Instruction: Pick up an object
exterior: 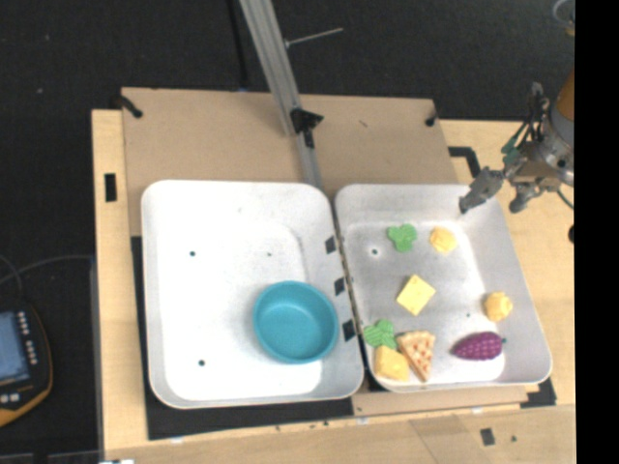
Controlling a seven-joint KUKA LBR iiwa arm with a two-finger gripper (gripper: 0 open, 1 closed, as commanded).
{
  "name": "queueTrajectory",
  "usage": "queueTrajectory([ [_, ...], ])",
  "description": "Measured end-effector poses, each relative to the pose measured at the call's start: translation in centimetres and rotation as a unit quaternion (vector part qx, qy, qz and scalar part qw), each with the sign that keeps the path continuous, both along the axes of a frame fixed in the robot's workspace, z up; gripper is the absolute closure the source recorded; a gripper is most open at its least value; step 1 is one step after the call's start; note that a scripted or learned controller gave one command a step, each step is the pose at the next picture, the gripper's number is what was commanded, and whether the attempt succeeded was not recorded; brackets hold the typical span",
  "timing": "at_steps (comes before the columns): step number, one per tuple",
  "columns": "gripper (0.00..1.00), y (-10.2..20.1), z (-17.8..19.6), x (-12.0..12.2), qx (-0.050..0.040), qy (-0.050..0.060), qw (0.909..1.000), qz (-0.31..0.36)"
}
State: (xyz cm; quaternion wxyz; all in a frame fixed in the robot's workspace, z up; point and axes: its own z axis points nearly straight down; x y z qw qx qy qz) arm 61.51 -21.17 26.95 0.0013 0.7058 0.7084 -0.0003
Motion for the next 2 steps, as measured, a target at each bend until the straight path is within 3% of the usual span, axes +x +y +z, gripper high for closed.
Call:
queueTrajectory([
  [1,0.00,0.0,0.0,0.0,-0.0004,0.000,1.0000,0.000],
  [2,0.00,-0.1,-6.3,-0.3,0.0005,0.003,1.0000,-0.002],
])
